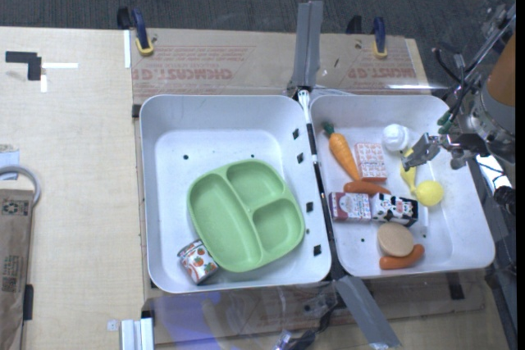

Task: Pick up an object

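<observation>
Two bins (pixel 156 176) on the bench; reaching step in hand, gripper (pixel 422 152) at right of frame, released, above the lemon (pixel 428 193). Next: lower, then clench on it.

You see the gripper (pixel 426 150) hovering over the right bin (pixel 459 258), fingers spread, just above the yellow lemon (pixel 429 193), beside the carrot (pixel 344 156).
</observation>
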Robot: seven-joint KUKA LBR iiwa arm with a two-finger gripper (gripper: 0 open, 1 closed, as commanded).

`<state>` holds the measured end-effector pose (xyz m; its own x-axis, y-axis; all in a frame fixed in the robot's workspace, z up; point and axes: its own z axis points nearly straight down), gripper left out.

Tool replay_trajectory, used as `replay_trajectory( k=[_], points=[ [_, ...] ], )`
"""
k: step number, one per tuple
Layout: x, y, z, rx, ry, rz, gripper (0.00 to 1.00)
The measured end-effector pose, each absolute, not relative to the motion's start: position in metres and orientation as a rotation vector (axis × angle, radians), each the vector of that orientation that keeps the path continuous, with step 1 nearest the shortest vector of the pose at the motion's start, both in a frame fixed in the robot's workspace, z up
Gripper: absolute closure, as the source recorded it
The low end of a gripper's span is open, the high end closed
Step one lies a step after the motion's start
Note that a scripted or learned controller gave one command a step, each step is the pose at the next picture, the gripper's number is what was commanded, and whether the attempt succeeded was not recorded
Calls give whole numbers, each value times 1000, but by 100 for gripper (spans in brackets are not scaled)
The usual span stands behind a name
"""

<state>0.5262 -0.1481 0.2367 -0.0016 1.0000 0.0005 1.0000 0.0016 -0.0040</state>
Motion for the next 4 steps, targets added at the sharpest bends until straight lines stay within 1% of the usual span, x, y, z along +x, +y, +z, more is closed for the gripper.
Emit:
replay_trajectory(
  k=[1,2,3,4],
  points=[
    [551,-201,92,-2035,-2394,0,0],
    [551,-202,92,-2034,-2394,0,0],
    [551,-202,101,-2037,-2392,0,100],
    [551,-202,101,-2037,-2392,0,0]
  ],
)
